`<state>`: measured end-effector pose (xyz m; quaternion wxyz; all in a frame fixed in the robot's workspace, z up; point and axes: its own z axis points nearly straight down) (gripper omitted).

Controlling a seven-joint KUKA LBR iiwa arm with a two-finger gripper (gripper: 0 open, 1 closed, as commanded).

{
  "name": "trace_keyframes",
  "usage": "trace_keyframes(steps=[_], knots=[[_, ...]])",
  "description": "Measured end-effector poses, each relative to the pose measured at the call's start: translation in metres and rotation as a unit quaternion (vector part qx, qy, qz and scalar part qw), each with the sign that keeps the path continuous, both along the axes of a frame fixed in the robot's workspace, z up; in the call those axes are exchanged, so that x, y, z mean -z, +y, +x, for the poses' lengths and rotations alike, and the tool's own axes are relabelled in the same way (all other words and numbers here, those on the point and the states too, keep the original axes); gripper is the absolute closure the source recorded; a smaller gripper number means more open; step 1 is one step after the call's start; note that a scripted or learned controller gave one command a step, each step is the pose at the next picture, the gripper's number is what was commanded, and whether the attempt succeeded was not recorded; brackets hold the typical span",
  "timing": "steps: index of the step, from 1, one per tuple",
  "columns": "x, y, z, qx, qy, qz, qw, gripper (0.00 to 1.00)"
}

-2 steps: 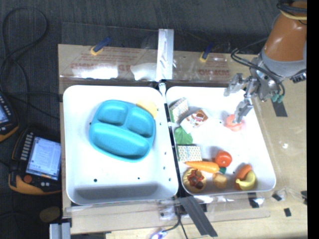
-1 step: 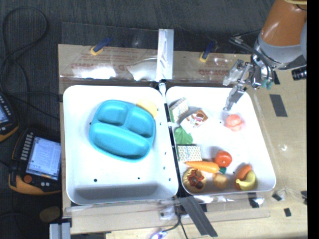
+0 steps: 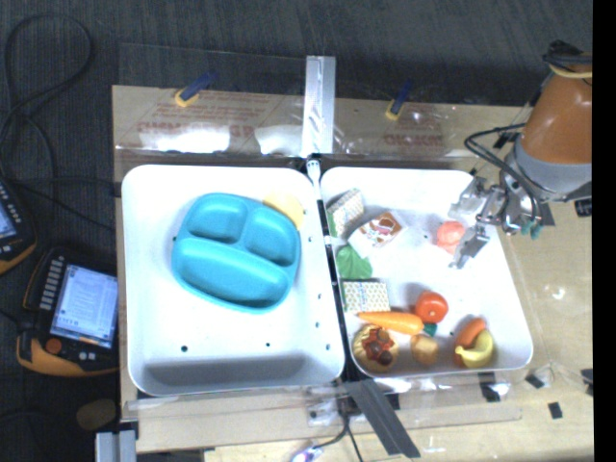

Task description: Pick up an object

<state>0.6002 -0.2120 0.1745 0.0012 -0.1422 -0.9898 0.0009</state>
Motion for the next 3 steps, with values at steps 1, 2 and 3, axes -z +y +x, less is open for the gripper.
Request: trace_keyframes(steps=[1,2,3], knots=[[0.087,-0.012,0.039,0.139,-0.006,-0.0009,0.9902,0.00],[0.077,-0.012,0.041,0.138,-0.007,-0.0034,0.9904,1.00],[-0.007,-0.012,0.042,0.303,-0.001,-0.0018,0.9529,1.00]])
